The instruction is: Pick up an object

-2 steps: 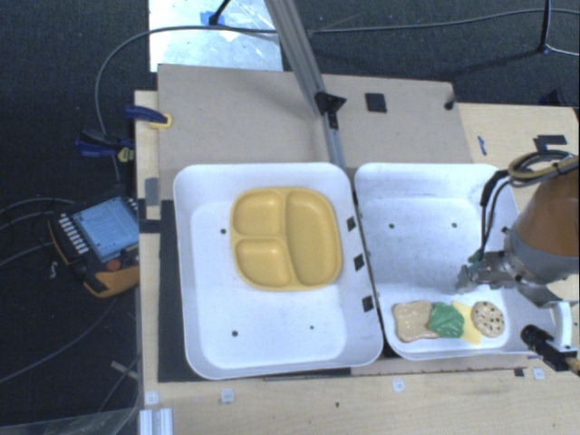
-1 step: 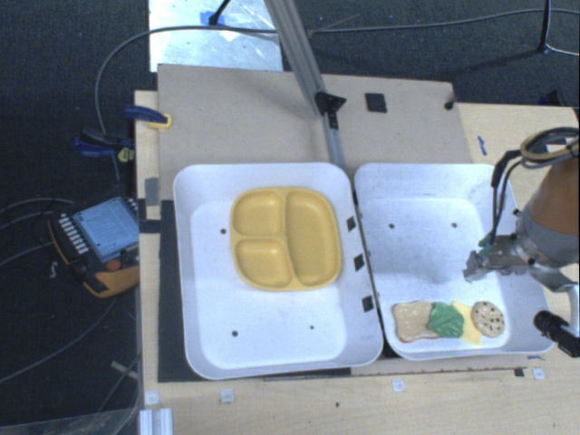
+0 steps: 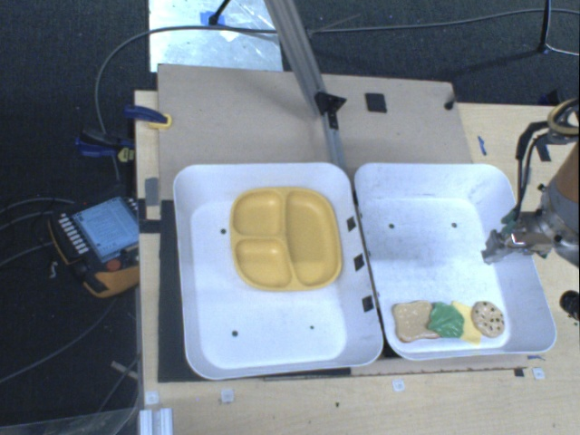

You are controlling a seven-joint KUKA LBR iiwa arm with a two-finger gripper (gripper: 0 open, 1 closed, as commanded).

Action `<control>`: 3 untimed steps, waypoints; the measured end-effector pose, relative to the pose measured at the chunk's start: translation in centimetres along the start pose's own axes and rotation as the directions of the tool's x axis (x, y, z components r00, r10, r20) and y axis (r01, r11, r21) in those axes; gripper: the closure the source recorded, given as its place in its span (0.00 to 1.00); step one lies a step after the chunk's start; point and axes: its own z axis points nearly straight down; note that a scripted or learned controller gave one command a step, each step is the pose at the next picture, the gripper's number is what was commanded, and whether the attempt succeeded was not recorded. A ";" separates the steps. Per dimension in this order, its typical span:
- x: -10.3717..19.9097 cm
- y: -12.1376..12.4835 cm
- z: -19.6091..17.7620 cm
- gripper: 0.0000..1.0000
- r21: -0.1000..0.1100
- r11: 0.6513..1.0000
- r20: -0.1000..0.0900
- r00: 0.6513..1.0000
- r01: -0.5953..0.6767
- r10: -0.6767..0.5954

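Toy food [image 3: 449, 320] lies in a short row at the near edge of the right bin [image 3: 435, 188]: a tan slice of bread [image 3: 413, 320], a crinkled green leaf [image 3: 445, 319], a yellow piece [image 3: 468, 328] partly hidden under its neighbours, and a round speckled cookie [image 3: 488, 318]. They look like smooth moulded plastic. In the left bin [image 3: 199, 243] we see a glossy yellow plate [image 3: 286, 238] with rounded corners and three compartments. The gripper [image 3: 504, 243] hangs at the right bin's right rim, well apart from the food. It is small, blurred and cut off by the frame, so we cannot tell whether it is released or clenched.
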 end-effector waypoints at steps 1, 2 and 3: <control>0.0 0.2 -2.7 1.00 0.002 1.000 -0.001 1.000 0.001 -0.001; 5.5 2.1 -1.6 1.00 0.006 1.000 -0.004 1.000 0.004 -0.004; 10.8 3.9 -2.7 1.00 0.005 1.000 -0.004 1.000 0.005 -0.005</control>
